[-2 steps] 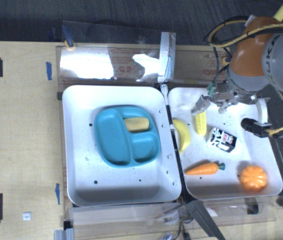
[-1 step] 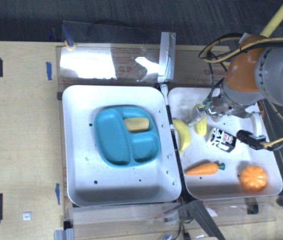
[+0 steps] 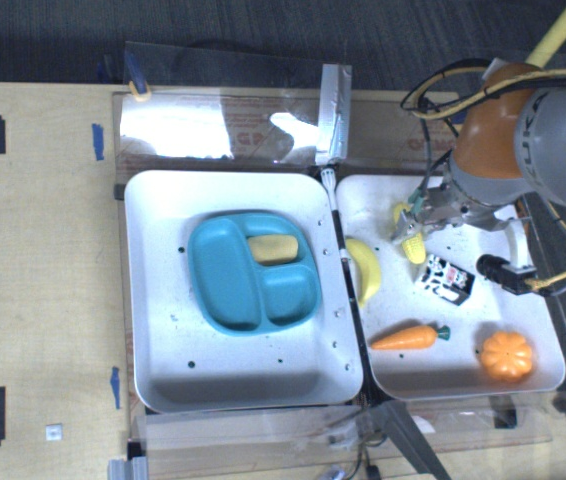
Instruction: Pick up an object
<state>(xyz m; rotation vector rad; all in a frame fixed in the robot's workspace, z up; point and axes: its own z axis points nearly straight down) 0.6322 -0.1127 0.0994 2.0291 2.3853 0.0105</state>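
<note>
My gripper [image 3: 418,218] hangs low over the back left part of the right bin [image 3: 538,368]. A small yellow object [image 3: 415,248] lies right under its tip, and whether the two touch is unclear. A banana [image 3: 365,268] rests against the bin's left wall. Near the front lie an orange carrot [image 3: 405,339] and a small orange pumpkin [image 3: 506,356]. A black-and-white packet [image 3: 447,279] sits mid-bin, just to the right of the yellow object.
The left bin [image 3: 153,298] holds a blue divided plate [image 3: 228,278] with a yellow block [image 3: 274,249] in its back compartment. The grey arm with its orange band [image 3: 488,143] and cables covers the right bin's back right corner.
</note>
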